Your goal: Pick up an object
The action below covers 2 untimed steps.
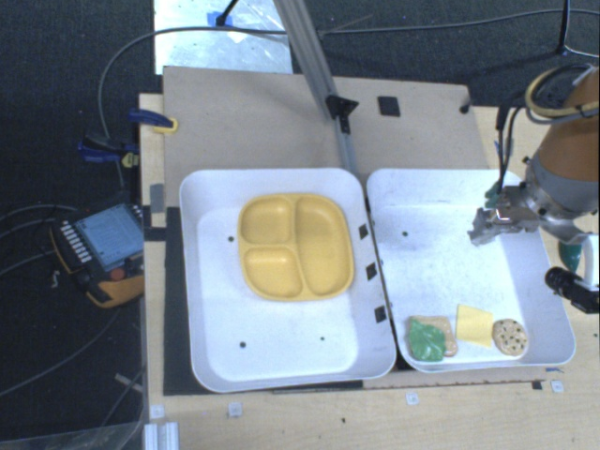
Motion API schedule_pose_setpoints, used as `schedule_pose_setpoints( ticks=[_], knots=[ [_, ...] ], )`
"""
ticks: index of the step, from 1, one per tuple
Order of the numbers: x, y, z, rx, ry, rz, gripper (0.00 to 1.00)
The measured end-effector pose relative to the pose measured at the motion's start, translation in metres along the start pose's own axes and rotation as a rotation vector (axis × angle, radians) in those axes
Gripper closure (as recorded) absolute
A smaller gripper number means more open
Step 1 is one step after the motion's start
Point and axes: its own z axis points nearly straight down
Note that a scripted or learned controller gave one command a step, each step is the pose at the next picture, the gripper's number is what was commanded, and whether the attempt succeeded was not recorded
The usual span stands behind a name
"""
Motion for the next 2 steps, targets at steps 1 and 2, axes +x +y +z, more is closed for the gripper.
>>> schedule_pose_setpoints(
  ticks=[1, 2],
  knots=[
    [0.000, 0.002, -0.054, 0.000, 0.000, -0.001, 1.00],
    [0.045, -0.011, -0.040, 0.007, 0.003, -0.003, 1.00]
  ],
)
